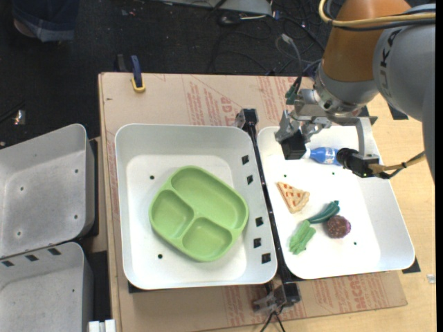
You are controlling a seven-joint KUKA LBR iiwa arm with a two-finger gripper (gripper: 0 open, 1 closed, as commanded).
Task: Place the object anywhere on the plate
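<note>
Lower edge of right bin (346, 272) closest to cam, white, shallow, sitting on brown board (180, 92) beside left bin (131, 206). Just up from that edge, green leafy toy veg (302, 237), lying tilted. Next to it on the right, dark purple round piece (338, 226). Between and slightly above those two, small dark teal piece (324, 213), touching or nearly touching the purple one; can't tell which. Further up and left, waffle-patterned orange wedge (293, 196), lying flat nr the bin's left wall, apart from the rest. At top of right bin, blue obj (322, 155), partly hidden behind gripper hardware, shape unclear.

Left bin holds green plate (199, 213), three compartments, set at a slant, roughly centred. Nothing on plate; all small objs over in right bin.

Gripper (293, 144) hanging over upper left corner of right bin, just left of blue obj, above and apart from the wedge. Finger spread not readable from this angle, dark block only; can't tell how far open or whether anything is gripped. Grey arm w/ orange band (360, 33) coming in from upper right, cables looped round it.

Off the board on the left, two more white trays (41, 185), stacked edge to edge.
</note>
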